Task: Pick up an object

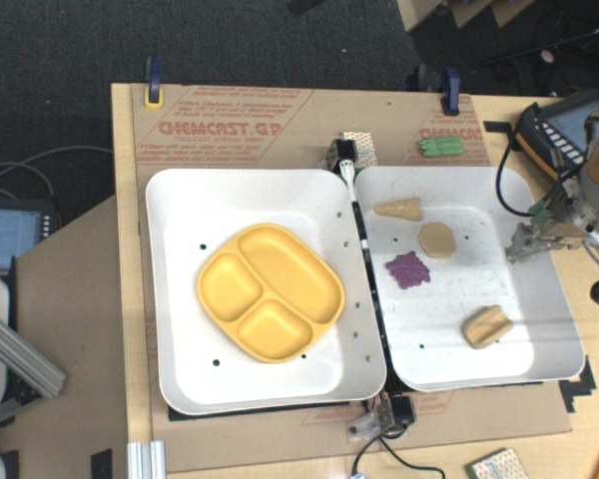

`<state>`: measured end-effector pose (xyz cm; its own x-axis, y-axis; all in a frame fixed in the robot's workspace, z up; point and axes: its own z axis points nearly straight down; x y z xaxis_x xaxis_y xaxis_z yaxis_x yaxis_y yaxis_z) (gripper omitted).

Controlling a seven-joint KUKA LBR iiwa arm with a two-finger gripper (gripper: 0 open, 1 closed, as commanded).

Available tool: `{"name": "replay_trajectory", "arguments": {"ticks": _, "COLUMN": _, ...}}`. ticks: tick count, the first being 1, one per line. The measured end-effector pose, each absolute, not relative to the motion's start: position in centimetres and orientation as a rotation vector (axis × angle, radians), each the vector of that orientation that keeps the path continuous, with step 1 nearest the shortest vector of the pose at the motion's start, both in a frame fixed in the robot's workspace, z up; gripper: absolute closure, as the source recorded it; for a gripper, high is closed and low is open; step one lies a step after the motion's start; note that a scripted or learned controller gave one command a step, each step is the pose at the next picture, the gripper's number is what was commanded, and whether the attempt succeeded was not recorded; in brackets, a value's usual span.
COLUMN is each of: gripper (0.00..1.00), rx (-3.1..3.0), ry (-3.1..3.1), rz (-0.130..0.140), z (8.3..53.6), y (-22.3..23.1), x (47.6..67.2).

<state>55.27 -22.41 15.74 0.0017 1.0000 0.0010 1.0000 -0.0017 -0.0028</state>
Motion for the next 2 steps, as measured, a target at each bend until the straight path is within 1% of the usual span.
{"name": "replay_trajectory", "arguments": {"ticks": 1, "gripper": 1.0, "rx": -2.23, "ry": -2.236, "rz": -0.01, "z": 27.9, "y": -22.4, "x": 57.7}}
{"name": "replay_trajectory", "arguments": {"ticks": 2, "gripper": 1.0, "rx": -2.209, "ry": -2.215, "rz": 0.008, "z": 10.8, "y": -21.1, "x": 60.1}}
